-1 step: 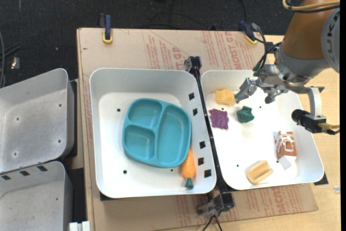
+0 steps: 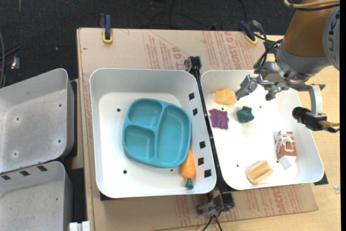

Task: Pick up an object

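lining up a pick in the right bin

from my seat the gripper (image 2: 258, 88) hangs with its fingers spread and nothing between them, above the far part of the right bin (image 2: 312, 170). nearest to it lie the yellow piece (image 2: 225, 97) and the green lump (image 2: 245, 114). i'd centre over the green lump, clear of the purple piece (image 2: 219, 118), drop straight, then close.

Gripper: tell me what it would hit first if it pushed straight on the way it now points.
The gripper hangs over the right bin, fingers spread and aimed down and leftward. Going straight on, it would probably meet the green object or bare bin floor beside it first; depth is hard to judge from this slanted view.
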